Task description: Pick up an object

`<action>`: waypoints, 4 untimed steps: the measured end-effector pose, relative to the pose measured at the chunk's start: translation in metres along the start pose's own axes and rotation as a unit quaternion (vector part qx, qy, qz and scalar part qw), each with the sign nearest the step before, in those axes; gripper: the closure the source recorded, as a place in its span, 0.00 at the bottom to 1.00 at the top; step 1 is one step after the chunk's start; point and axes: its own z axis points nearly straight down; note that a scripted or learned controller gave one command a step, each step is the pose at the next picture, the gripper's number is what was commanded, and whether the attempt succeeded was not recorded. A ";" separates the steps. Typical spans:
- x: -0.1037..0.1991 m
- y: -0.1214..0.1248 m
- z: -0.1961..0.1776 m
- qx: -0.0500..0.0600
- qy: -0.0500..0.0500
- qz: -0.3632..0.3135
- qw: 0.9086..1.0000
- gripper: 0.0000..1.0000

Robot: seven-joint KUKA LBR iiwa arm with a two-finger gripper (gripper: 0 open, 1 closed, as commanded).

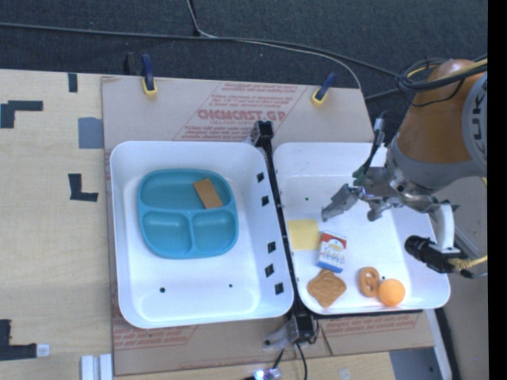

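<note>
Cheese (303, 233) etc. lie unpicked in rt bin (412, 165); gripper (356, 203) above, fingers spread, holding nothing; pick not begun.

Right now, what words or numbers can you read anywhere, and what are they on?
"CHEMCAST GP": red print on the brown board under the bins, partly blurred.
Smaller red lines around it: too blurred to read.
Small box in the right bin: printing too small to read.
Letters on the arm at the frame's edge: cut off, unreadable.
</note>
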 end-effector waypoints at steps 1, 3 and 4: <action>0.000 0.003 -0.006 -0.006 -0.001 -0.002 1.000 0.00; 0.000 -0.009 0.094 -0.003 -0.001 -0.001 1.000 0.00; -0.003 -0.007 0.138 -0.010 -0.005 0.000 1.000 0.00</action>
